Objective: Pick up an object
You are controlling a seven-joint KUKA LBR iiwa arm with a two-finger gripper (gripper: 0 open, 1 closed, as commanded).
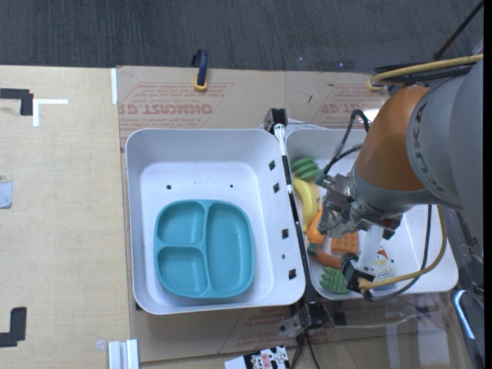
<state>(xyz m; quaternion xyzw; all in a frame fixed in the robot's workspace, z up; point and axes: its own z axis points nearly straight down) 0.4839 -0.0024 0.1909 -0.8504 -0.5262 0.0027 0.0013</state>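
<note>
Reaching into the right bin (430,271), the gripper (332,220), its opening impossible to tell, crowds the left wall; toys (306,194) there may jam.

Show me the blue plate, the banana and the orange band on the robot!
Blue plate (206,248), camera view, middle divider ridge.
Banana (304,198), camera view, middle of its yellow side.
Orange band (388,148), camera view, its broad top.

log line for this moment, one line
arm: over right bin | gripper: low among toys, banana beside it | grasp: cannot tell | left bin: teal tray
</note>
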